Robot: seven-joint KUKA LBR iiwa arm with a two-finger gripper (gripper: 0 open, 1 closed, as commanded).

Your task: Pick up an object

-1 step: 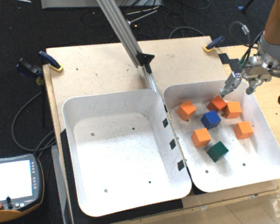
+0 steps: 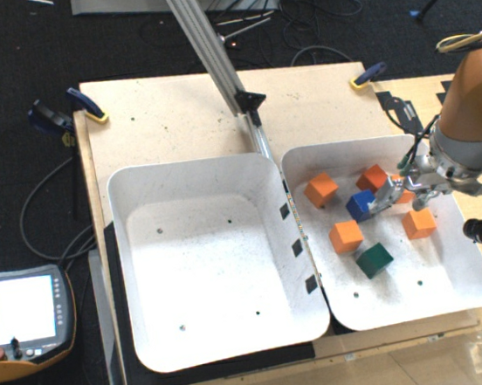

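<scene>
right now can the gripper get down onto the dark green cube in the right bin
Probably yes. The dark green cube sits apart from the others on bare floor of the right white bin, with nothing over it. The gripper is close by, up at the blue cube, and the nearest orange cube leaves a gap.

Bright, even overhead light, white bins (image 2: pixel 196 184) slightly glary, faint shadows, mostly sharp, dark floor surround

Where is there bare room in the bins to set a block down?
The left bin has bare floor wall to wall. In the right bin, only the near strip below the green block is free; its middle is crowded with blocks around the gripper.
</scene>
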